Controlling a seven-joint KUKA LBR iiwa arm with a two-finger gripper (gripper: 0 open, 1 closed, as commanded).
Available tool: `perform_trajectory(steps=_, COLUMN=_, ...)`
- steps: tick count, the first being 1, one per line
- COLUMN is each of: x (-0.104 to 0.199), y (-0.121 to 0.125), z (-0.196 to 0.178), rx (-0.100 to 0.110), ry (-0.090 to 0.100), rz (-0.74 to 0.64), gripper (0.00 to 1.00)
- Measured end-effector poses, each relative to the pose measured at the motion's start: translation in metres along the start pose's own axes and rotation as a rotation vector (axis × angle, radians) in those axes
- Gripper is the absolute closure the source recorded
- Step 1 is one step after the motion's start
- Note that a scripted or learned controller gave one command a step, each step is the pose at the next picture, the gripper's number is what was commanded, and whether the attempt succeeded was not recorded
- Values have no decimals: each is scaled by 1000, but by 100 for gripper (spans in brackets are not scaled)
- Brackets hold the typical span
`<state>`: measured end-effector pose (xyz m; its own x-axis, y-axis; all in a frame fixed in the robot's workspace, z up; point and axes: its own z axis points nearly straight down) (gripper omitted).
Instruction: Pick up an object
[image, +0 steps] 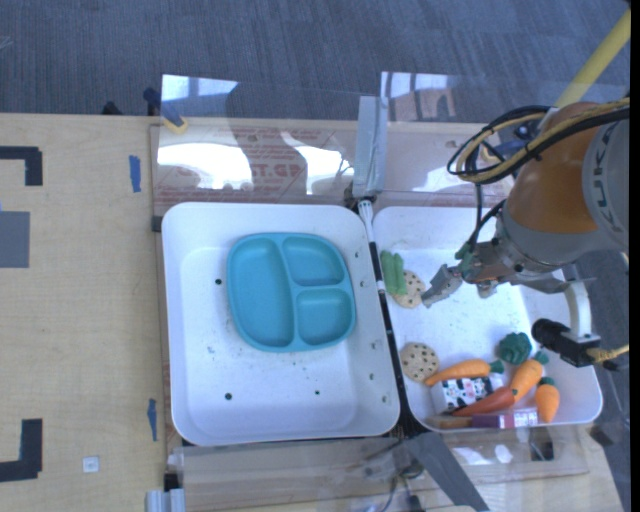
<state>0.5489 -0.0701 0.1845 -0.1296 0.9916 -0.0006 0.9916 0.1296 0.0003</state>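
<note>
Tool over right bin, beside cookie, blue plate left

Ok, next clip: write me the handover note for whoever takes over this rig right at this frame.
Hand: low over the right bin, beside the cookie and green piece at that bin's left wall. Nothing visible between its fingers; open or shut is unclear.
Things: second cookie lower down; carrots, a broccoli-like piece and a small carton crowd the near right corner. The blue divided plate lies alone in the left bin.
Done: no pick yet.
Left: grasp one object, probably the upper cookie, and lift it.
</note>
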Motion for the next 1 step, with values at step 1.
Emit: perform_trajectory(steps=1, x=-33, y=-71, z=94, rx=-9, ry=0, rz=-15, gripper=0)
